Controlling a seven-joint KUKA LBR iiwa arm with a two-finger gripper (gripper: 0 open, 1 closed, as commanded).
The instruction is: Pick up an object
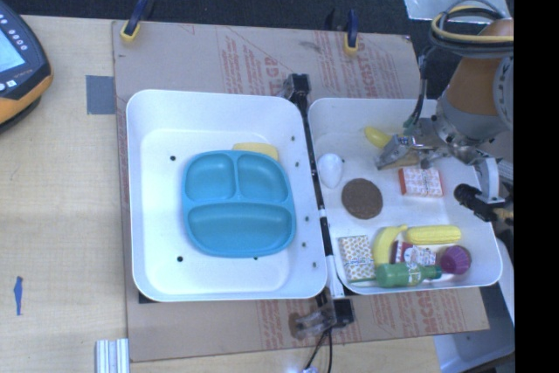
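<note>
My gripper [412,155] hangs over the back of the right bin [325,113], open, with nothing between its fingers. A small yellow piece [377,136] lies just left of it. A red-and-white packet [421,182] lies just in front of it. A brown round disc [362,198] and a white egg-shaped item [330,169] sit further left. Along the front wall lie a checkered packet [355,257], a banana [384,243], a yellow corn cob [433,234], a purple item [454,259] and a green bottle [403,276].
The left bin [140,188] holds a blue divided plate [238,203] with a pale yellow item [255,150] tucked behind it. Clamps [350,29] pin the cardboard at the back. A yellow-and-grey handheld device [17,65] lies at the far left of the bench.
</note>
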